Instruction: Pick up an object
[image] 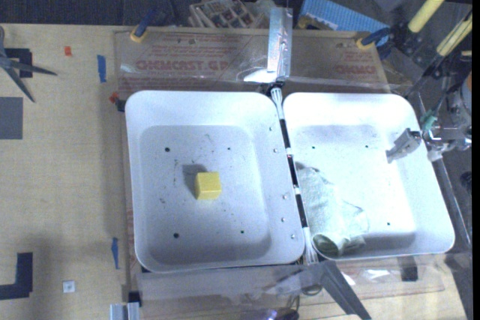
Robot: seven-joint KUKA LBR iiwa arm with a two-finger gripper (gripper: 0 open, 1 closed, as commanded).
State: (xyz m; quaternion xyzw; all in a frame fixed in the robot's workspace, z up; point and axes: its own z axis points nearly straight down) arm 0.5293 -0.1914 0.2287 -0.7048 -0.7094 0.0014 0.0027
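Rolled white cloth [330, 215] in right bin [360, 116], gripper [409, 145] above bin's right side

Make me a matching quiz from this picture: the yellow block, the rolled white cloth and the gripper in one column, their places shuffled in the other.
Things:
1. yellow block
2. rolled white cloth
3. gripper

Places:
A. over the right bin's right side
B. middle of the left bin
C. right bin's near left corner

Pairs: 1-B, 2-C, 3-A
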